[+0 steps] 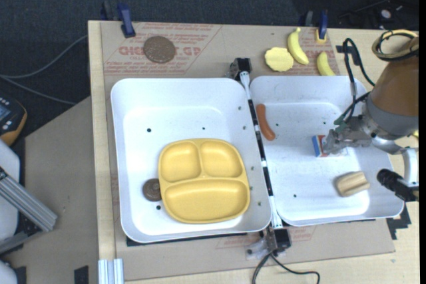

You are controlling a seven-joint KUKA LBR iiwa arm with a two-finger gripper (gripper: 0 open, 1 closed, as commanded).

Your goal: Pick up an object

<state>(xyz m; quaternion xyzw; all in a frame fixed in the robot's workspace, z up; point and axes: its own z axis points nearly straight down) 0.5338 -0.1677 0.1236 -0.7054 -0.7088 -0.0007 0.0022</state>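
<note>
The arm reaches in from the right and bends down into the right bin, its gripper low over the bin floor at a small blue object with a touch of red beside it. The fingers are dark and tangled with the wrist hardware from this angle, so whether they are spread or closed — or have anything between them — cannot be told. The blue object lies near the middle of the right bin, right at the gripper's tip. In the same bin a tan block (it looks like a bread roll or a bit of wood) lies toward the near right corner, apart from the gripper, and a hot dog lies along the left wall, next to the divider. The left bin holds a yellow divided plate with a brown round piece tucked against its left edge. On the bench behind the bins sit two bananas, a yellow lump and a brown disc — all outside the bins.
</note>
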